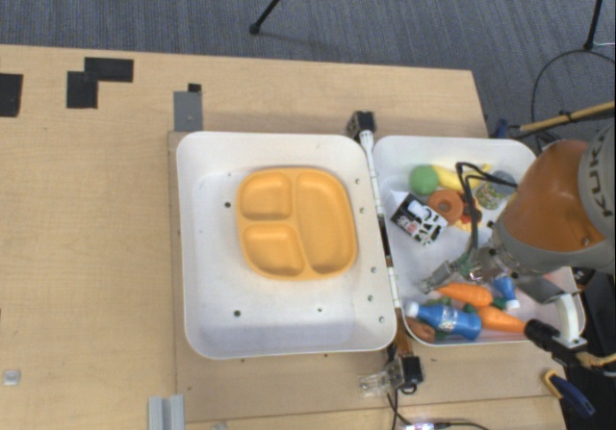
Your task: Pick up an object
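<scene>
The arm's orange-banded wrist (549, 202) hangs over the right bin (395, 168), and the gripper (472, 269) sits low among the clutter at that bin's near edge — whether it is clenched or released cannot be told. Crowded just beside it lie an orange carrot (464, 293), a blue bottle (450, 320), a green ball (423, 178) and a black-and-white box (419, 219). The left bin (207, 226) bears a yellow divided tray (294, 223) at its centre — bare white floor all round.

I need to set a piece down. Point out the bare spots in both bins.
Left bin: bare white all round the yellow tray, widest along the near edge. Right bin: crowded with toys under the arm; one small bare patch below the black-and-white card.
</scene>
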Controlling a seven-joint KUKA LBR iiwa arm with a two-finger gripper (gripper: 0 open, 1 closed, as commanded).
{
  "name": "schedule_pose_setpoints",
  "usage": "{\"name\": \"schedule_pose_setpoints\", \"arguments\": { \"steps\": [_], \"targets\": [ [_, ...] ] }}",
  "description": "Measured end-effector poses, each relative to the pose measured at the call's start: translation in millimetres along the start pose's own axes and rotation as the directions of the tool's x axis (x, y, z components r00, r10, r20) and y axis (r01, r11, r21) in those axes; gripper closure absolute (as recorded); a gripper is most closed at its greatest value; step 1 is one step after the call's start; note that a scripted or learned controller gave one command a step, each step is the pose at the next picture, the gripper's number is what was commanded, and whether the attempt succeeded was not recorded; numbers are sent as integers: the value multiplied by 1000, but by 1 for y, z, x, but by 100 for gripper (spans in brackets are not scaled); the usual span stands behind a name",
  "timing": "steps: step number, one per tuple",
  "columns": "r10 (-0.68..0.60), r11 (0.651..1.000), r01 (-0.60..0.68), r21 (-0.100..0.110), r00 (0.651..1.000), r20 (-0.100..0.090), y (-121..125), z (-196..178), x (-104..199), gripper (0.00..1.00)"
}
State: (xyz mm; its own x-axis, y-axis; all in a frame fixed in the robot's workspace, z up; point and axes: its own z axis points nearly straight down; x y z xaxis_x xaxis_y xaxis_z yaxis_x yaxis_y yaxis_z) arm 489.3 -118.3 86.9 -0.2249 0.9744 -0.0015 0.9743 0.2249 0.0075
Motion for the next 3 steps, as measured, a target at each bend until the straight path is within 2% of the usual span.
{"name": "schedule_pose_setpoints", "arguments": {
  "steps": [1, 2, 3],
  "targets": [
    [263, 965, -263, -3, 965, 4, 6, 0, 26, 0],
    [232, 973, -232, -4, 973, 6, 7, 0, 31, 0],
    [229, 973, -229, -7, 973, 5, 9, -11, 31, 100]
  ]
}}
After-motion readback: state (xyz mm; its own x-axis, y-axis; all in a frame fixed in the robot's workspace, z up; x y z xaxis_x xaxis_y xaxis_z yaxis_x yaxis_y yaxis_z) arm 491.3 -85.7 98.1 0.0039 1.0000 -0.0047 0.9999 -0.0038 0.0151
